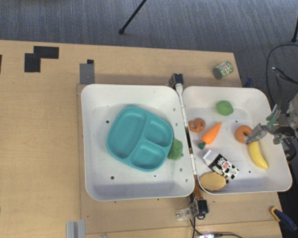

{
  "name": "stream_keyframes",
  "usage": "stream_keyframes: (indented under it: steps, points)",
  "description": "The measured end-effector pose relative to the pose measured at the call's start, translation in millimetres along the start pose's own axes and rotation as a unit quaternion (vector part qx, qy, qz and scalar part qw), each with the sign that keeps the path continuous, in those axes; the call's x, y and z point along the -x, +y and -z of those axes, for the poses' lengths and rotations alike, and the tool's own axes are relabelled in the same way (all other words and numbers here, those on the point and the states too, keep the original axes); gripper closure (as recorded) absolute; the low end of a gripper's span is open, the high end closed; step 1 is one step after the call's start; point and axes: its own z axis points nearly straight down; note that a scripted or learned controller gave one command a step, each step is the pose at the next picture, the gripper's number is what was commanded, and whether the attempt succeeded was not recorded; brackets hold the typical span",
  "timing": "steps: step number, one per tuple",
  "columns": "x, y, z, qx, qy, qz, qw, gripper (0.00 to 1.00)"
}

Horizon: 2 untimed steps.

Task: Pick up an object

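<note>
My gripper [265, 124] hangs over the right edge of the right bin [248, 95], open, with nothing between its fingers. Just left of its lower finger lies an orange ring [243, 133], and below it a yellow banana [258, 155]. Further left in that bin are an orange carrot [212, 133], a brown doughnut [196, 125] and a green round piece [224, 107]. A black-and-white patterned packet [223, 166] and a tan bread roll [212, 181] rest near the front wall.
The left bin [97, 177] holds a teal divided plate [140, 138] with a green leafy piece [176, 149] at its right side. A small can [223, 70] lies on the bench behind the right bin. A ridge [186, 133] divides the two bins.
</note>
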Motion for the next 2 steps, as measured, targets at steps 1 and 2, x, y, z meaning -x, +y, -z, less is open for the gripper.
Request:
stream_keyframes:
  steps: [1, 2]
  points:
    - [27.5, 20.7, -122.4, 0.001, 0.0, 0.0, 1.0, 0.0]
    - [27.5, 21.7, -112.2, 0.002, -0.001, 0.0, 1.0, 1.0]
